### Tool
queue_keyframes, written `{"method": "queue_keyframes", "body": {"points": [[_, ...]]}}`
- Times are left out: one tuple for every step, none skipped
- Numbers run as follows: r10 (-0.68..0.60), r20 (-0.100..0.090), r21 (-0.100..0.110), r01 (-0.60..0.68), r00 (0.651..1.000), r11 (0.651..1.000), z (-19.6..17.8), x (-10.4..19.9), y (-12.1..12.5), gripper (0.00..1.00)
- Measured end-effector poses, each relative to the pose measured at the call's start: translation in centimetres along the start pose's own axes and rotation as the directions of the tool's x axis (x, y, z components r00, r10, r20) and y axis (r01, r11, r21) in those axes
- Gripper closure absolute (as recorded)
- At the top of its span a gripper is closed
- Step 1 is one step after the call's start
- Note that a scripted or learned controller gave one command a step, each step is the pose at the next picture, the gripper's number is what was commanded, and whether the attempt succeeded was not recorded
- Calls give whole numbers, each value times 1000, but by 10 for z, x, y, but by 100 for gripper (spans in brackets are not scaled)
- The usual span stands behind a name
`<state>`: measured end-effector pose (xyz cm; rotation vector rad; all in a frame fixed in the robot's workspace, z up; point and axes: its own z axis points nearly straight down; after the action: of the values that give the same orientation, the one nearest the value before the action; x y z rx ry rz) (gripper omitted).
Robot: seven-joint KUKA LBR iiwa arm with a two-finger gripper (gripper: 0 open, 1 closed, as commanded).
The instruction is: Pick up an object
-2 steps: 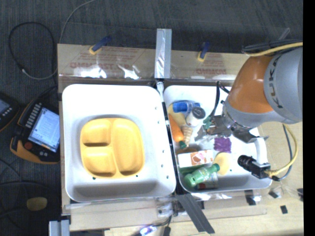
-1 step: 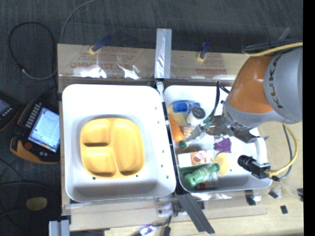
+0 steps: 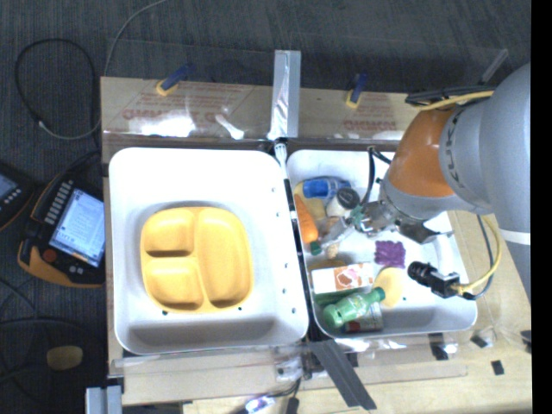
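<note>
Clearly, the pick is not finished yet. The end effector (image 3: 360, 217) is low inside the right bin (image 3: 448, 317), among a crowd of small things, and I cannot tell if it grasps something or not, because the wrist covers it. Taking the purple object (image 3: 390, 253) as landmark: the end effector is up and to the left of it, near an orange carrot-like piece (image 3: 306, 221) and a blue item (image 3: 320, 187). Below the purple object lie a white carton (image 3: 343, 278), a yellow object (image 3: 391, 286) and a green bottle (image 3: 352, 306). Far to its left, the left bin (image 3: 125, 231) holds a yellow divided tray (image 3: 197, 256). No object is lifted, so I judge that closing and raising remain.
</note>
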<state>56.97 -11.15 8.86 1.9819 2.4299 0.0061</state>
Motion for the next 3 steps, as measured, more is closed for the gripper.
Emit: {"method": "queue_keyframes", "body": {"points": [[-139,-5,12,140,990,990,-91,53,4,0],[32,-4,15,-32,999,999,-29,11,1,0],[7,1,-3,-7,1000,1000,1,-24,72,0]]}}
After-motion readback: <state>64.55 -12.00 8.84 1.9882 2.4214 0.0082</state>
